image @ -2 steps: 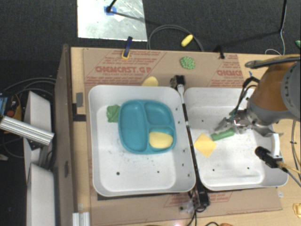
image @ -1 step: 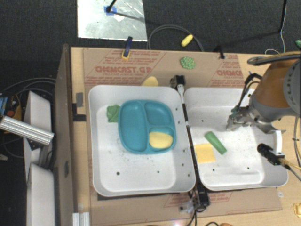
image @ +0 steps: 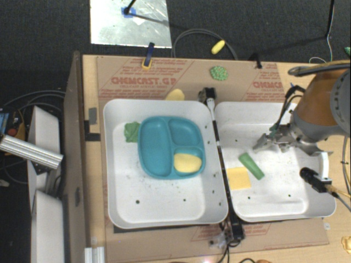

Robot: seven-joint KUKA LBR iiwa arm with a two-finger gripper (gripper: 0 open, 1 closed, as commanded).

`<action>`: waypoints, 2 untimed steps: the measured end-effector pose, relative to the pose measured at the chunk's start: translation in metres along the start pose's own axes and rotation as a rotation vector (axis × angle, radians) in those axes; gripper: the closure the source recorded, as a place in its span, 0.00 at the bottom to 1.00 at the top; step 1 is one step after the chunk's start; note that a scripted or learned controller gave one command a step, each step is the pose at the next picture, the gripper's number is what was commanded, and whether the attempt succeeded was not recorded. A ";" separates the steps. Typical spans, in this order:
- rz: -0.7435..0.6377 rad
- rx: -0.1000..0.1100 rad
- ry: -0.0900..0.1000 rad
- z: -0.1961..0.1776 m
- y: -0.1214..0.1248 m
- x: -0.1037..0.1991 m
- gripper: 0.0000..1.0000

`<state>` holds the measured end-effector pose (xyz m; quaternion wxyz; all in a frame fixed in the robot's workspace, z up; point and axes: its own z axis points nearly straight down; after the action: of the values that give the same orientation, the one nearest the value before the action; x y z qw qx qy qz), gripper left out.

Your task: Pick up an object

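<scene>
Yellow block (image: 238, 178) touches green stick (image: 251, 166), near the gripper (image: 264, 142).

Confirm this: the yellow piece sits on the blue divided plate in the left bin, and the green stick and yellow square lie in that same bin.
Not quite. The yellow piece does sit on the blue divided plate in the left bin, but the camera view shows the green stick and yellow square lying in the right bin.
</scene>
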<state>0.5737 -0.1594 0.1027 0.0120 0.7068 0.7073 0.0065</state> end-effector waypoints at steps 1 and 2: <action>-0.009 0.024 0.010 0.010 0.006 0.069 0.00; 0.000 0.028 0.008 0.018 -0.016 0.062 0.00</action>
<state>0.5582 -0.0972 0.0837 -0.0009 0.7068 0.7074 -0.0007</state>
